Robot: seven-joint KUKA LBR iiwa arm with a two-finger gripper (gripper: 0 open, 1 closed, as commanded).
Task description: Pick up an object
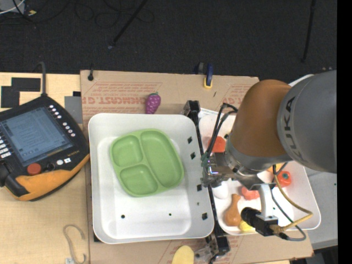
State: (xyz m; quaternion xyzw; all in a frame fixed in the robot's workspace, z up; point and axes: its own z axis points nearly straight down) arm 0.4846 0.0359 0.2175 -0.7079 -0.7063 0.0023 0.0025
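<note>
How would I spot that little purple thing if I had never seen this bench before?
Start at the left white bin, the one holding the green divided plate. Look just beyond its far edge, onto the brown cardboard sheet: the purple grape-like toy lies there, outside both bins. It is the one purple item, while the toys in the right bin are orange, red and yellow.
</note>
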